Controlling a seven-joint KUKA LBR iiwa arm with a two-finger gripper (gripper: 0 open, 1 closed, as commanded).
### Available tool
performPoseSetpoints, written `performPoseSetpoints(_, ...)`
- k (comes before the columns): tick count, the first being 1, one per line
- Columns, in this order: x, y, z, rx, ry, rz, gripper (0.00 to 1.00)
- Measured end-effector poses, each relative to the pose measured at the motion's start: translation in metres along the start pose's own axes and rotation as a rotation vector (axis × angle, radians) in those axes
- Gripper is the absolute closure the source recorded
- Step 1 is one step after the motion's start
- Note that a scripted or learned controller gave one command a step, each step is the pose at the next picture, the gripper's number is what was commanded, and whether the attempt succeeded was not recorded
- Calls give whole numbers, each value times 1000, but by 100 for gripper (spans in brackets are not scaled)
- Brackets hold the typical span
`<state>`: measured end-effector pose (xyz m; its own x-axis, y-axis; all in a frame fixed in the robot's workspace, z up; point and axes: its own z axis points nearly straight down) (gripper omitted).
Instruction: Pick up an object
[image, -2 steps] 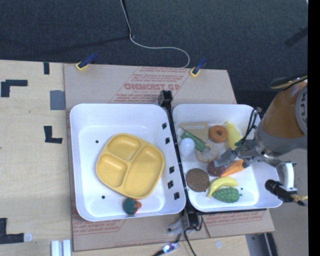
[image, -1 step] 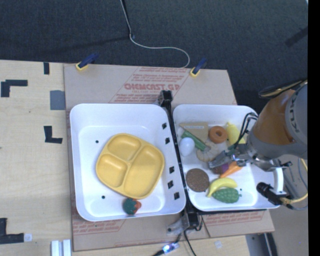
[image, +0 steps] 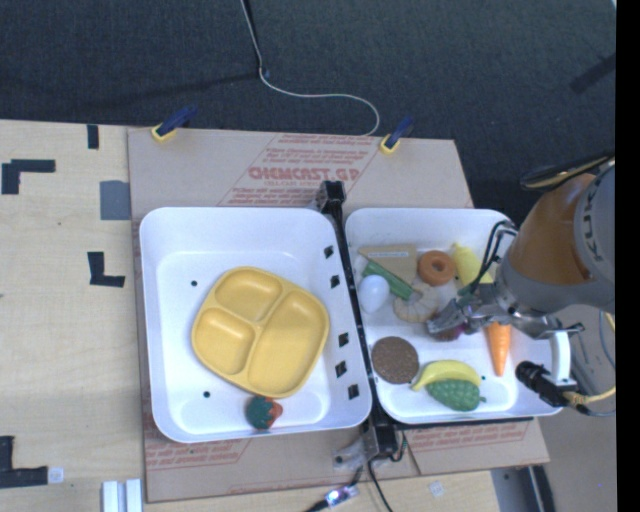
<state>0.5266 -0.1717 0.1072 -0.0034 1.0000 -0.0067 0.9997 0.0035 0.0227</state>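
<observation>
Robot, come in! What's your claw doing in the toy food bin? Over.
Gripper low in right bin, grip unclear. Carrot beside it, doughnut just above. Banana nearer the front.

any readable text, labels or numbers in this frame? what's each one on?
"CHEMCAST GP": red print, upside down to the camera, on the brown cardboard sheet under the two white bins.
Smaller red lines above and below that name on the same sheet: too blurred to read.
Black angular marks on the bench at left: shapes, not letters.
No readable text on the yellow divided plate or the items in the right bin.
</observation>
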Motion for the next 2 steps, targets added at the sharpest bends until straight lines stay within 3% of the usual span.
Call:
performPoseSetpoints(1, -2, 3, -42, 22, 6, 2, 100)
performPoseSetpoints(2, -8, 9, -87, 20, 6, 2, 100)
